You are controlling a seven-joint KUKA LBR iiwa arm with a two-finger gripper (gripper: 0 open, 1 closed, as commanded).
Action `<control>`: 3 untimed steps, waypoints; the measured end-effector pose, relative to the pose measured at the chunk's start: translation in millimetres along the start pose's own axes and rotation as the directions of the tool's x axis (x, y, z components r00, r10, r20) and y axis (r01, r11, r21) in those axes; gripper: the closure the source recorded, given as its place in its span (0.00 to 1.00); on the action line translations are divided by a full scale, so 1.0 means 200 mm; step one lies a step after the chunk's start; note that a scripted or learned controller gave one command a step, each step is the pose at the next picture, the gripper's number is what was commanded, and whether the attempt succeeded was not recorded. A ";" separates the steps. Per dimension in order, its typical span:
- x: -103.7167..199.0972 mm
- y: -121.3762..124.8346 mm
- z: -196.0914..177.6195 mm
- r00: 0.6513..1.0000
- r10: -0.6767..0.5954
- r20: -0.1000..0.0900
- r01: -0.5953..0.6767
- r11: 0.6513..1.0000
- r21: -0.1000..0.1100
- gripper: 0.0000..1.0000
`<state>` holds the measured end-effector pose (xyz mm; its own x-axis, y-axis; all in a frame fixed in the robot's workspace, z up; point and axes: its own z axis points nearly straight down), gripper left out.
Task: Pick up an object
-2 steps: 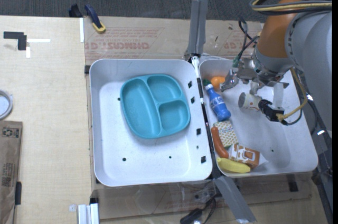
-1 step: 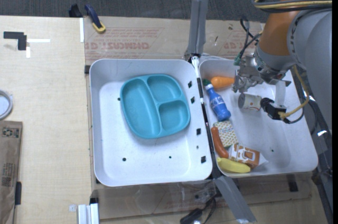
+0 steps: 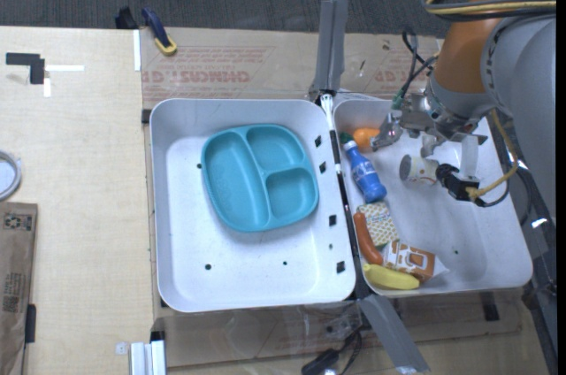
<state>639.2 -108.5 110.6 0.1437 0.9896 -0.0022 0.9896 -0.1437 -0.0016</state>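
the right bin [image 3: 495, 263] holds a bunch of small things, all pushed toward its left wall. a blue bottle [image 3: 363, 172] with a white cap lies on its side near the top, its cap pointing up and left. an orange ball [image 3: 363, 136] sits just above it, close to the top left corner. below the bottle is a pale spotted packet [image 3: 382, 225], and beside that lies a thin red-orange stick thing [image 3: 366, 240]. at the bottom lie a yellow banana [image 3: 391, 278] and a small orange and white box [image 3: 412, 259], touching each other.

the grey arm with its orange band [image 3: 469, 55] comes in from the right and leans over the top of the right bin. the gripper [image 3: 417, 154] hangs low above the white floor of the bin, near the orange ball and to the right of the blue bottle. it is too jumbled there to tell how wide the claw is, or if it has hold of anything.

the left bin [image 3: 172, 214] holds a big blue plate [image 3: 260, 177] with three parts, lying flat near the middle.
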 end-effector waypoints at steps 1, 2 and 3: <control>0.00 0.00 -0.05 1.000 0.001 0.000 -0.001 1.000 0.000 1.00; 0.00 0.00 -0.05 1.000 0.001 0.000 -0.001 1.000 0.000 0.00; 0.02 -0.12 0.10 1.000 0.013 -0.001 -0.013 1.000 0.001 0.00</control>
<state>615.8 -102.1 91.3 0.1565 0.9877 -0.0012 0.9877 -0.1565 -0.0021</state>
